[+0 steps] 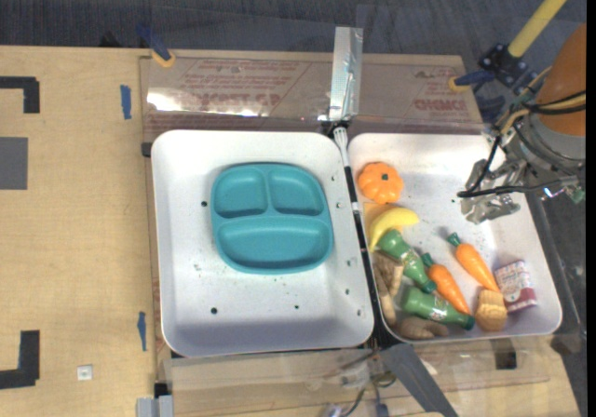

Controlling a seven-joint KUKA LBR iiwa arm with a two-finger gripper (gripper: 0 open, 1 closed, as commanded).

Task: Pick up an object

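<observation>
The right bin (438, 156) holds several toy foods. An orange pumpkin (380, 181) sits at its left, with a yellow banana (393, 220) just below it. Two carrots (473, 262) (448, 284), green pieces (402, 252) (434, 309), a tan bread piece (491, 308) and a small red and white can (514, 284) crowd the near half. My gripper (490, 207) hovers over the bin's right part, above and right of the carrots. Its fingers stand apart with nothing between them.
The left bin (177, 248) carries a teal divided plate (272, 217). A metal divider post (346, 71) stands behind the seam between the bins. Cables and the orange-banded arm (563, 80) fill the right side. A wooden board lies to the left.
</observation>
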